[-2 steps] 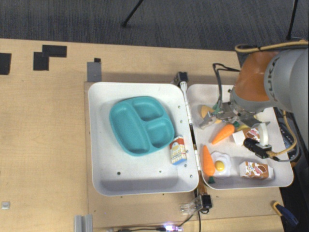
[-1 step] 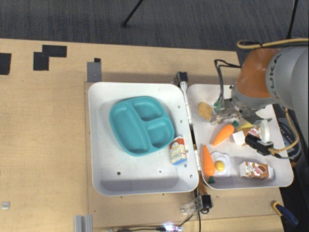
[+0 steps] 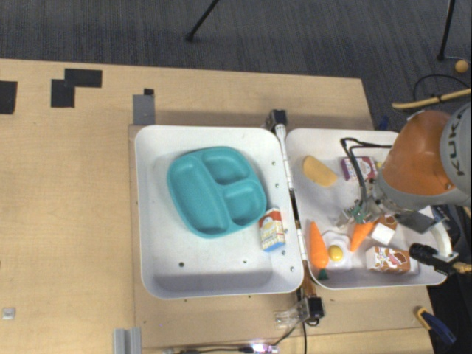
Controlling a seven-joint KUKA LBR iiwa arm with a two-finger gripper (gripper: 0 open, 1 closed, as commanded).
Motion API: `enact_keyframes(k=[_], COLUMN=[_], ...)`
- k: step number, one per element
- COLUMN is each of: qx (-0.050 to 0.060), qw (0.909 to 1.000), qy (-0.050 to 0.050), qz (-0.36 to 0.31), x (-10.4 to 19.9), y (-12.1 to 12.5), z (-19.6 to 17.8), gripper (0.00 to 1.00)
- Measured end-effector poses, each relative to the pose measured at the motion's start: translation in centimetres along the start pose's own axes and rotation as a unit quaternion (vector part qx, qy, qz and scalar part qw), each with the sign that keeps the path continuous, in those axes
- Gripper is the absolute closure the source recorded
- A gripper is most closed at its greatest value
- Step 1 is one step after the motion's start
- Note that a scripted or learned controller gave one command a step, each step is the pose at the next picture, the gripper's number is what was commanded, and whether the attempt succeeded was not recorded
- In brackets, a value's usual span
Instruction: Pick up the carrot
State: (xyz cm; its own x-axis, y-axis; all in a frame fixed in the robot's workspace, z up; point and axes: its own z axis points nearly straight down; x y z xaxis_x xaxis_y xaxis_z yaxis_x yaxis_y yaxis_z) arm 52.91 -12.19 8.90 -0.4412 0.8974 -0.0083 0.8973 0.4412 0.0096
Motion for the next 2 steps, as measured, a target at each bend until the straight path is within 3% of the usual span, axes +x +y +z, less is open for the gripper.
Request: enact_keyframes(k=[1,2], qx=[0.000,0.001], qw=[1.0000,0.9968], qy=[0.001,0.001], qz=[0.000,0.080], x=[0.1,-1.9], y=[0.0,-5.3], z=[0.1,0.1], gripper=[0.00,0.00])
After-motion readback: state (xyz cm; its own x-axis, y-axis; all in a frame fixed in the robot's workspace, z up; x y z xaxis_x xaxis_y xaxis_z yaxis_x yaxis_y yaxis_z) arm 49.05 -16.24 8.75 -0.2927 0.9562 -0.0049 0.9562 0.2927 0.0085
